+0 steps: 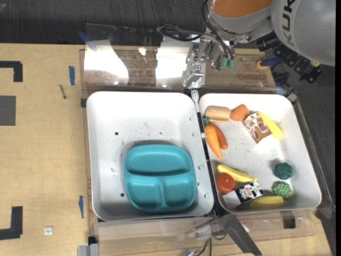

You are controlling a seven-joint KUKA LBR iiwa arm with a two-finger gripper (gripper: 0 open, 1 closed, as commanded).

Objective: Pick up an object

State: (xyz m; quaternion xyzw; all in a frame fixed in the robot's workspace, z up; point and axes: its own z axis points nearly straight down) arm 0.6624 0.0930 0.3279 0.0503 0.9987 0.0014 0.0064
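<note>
Two white bins (106,111) meet below the gripper (194,80), poised above their far rims, grip state unclear.

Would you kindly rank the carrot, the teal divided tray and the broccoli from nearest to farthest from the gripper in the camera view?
1. carrot, right bin, by the divider below the gripper.
2. teal divided tray, left bin.
3. broccoli, right bin's near right corner.
</note>
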